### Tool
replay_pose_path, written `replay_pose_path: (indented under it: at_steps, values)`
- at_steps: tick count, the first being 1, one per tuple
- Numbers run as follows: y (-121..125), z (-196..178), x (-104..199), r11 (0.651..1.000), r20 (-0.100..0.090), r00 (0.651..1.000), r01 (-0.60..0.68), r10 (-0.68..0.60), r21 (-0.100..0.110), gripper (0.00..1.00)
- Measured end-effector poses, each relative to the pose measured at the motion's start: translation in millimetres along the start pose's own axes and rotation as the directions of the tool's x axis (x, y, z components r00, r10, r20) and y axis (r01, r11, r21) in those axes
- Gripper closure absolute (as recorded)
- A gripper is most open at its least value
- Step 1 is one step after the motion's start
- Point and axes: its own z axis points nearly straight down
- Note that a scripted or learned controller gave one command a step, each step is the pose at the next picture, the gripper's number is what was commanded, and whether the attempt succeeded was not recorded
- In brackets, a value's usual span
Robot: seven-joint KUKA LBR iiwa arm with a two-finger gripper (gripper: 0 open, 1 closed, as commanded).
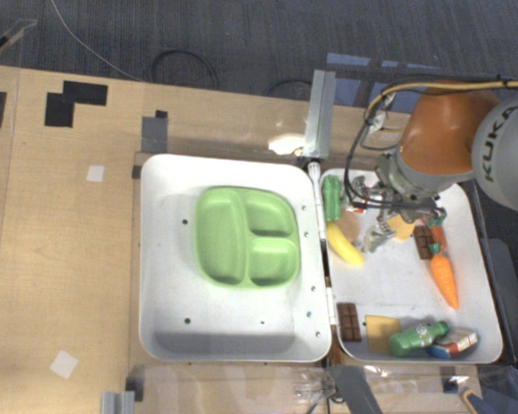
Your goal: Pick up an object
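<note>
Gripper [387,229] is low in the right bin [487,343], upper-left area; can't tell its finger state (wrist blocks the view). Just beside it, left: yellow banana [344,247], curved, lying diagonally near the bin's left wall. Green cucumber [330,197] sits above the banana. Right of the gripper: brown chocolate bar [424,242], then orange carrot [445,275], tapered end down. Bottom edge: green bottle [415,337]. Left bin [160,327] holds a green divided tray [244,237].

Light green divided tray [244,237] in a white bin [161,309]; next bin's got a yellow banana [344,245], orange carrot [444,278], green bottle [416,336], brown chocolate bar [348,321].
</note>
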Motion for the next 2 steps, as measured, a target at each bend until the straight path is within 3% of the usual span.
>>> replay_pose_path:
  at_steps: [1, 2]
  values:
    - [24, -3, 73, 0.997, 0.014, 0.997, 0.080, -0.080, 0.009, 0.00]
    - [23, 10, 55, 0.998, -0.008, 0.998, 0.064, -0.064, -0.009, 0.00]
